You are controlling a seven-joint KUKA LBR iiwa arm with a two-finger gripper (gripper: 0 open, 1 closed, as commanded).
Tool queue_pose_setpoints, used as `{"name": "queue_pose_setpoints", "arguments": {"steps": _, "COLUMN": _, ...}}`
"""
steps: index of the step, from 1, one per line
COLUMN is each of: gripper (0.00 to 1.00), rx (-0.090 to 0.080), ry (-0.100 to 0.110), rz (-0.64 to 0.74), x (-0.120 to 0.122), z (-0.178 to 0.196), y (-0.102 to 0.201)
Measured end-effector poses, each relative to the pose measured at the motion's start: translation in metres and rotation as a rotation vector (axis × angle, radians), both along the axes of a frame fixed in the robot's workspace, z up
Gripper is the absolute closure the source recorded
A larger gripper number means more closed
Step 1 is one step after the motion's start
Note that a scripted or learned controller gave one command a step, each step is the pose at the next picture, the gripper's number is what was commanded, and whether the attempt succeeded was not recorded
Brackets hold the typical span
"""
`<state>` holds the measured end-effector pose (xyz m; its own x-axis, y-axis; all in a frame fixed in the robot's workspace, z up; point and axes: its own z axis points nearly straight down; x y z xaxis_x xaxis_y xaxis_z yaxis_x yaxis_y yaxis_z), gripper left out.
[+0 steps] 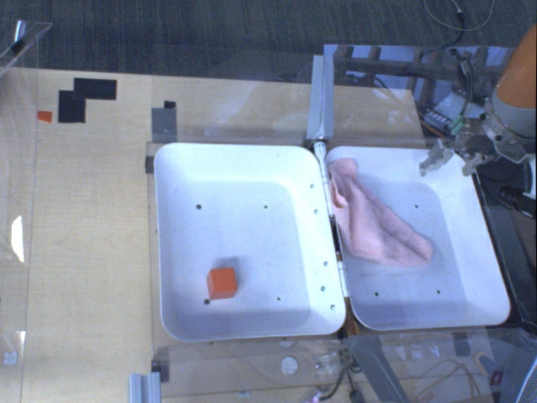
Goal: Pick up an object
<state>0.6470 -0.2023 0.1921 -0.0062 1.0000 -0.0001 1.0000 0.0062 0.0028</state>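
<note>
1. At the upper right corner of the right bin (495, 300), the pincer (449, 159) is hovering over the bin's far rim, hanging off the arm (513, 99) with its orange band.
2. Two pale fingers are showing, one to each side with a clear gap between them; I am reading the pincer as spread open and carrying nothing.
3. Nearest candidate: a pink cloth (376, 222) is lying crumpled in the same bin, below and to the left of the pincer, apart from it. Its upper end is bunching against the divider between the bins; its lower end is trailing toward the bin's middle.
4. Second candidate: an orange cube (222, 283) is sitting in the left bin (172, 225), far to the left of the pincer and well below it, standing alone on the bin floor.
5. Progress, as I am judging it: nothing is being lifted yet. Both objects are resting in their bins, untouched.
6. Remaining: choosing a target, coming down over it, closing on it, raising it clear. The whole pick is looking undone; the cloth is seeming the shorter reach.
</note>
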Motion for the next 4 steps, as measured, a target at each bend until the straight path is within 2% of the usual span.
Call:
{"name": "queue_pose_setpoints", "arguments": {"steps": 1, "gripper": 0.0, "rx": 0.001, "ry": 0.001, "rz": -0.004, "x": -0.035, "z": -0.096, "y": 0.057}}
{"name": "queue_pose_setpoints", "arguments": {"steps": 2, "gripper": 0.0, "rx": 0.0, "ry": -0.009, "rz": 0.016, "x": -0.042, "z": -0.102, "y": 0.114}}
{"name": "queue_pose_setpoints", "arguments": {"steps": 3, "gripper": 0.0, "rx": -0.003, "ry": -0.007, "rz": 0.183, "x": -0.024, "z": -0.102, "y": 0.116}}
{"name": "queue_pose_setpoints", "arguments": {"steps": 4, "gripper": 0.0, "rx": -0.002, "ry": -0.007, "rz": 0.183, "x": -0.024, "z": -0.102, "y": 0.116}}
